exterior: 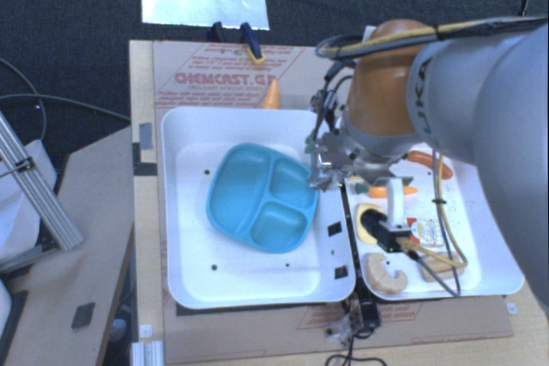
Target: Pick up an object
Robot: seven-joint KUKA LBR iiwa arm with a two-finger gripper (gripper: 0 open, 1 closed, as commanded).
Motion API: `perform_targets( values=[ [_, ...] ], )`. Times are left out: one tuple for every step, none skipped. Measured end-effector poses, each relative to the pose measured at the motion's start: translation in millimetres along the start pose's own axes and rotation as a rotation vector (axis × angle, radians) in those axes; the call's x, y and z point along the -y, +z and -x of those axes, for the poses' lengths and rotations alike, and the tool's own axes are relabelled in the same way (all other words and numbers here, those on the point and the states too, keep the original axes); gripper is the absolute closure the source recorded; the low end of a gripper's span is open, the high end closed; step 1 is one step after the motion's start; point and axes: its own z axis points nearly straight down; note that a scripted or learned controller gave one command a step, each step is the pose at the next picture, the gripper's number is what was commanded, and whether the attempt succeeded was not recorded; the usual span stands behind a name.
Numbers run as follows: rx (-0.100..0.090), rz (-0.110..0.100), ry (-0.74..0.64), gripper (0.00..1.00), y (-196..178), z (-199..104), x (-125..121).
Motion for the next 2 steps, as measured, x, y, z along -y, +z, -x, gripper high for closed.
perform_targets(
  values=[
    [0.0, 0.011, 0.002, 1.0, -47.7, 6.3, 65.5],
    [0.001, 0.015, 0.003, 1.0, -80.3, 45.2, 67.0]
  ],
)
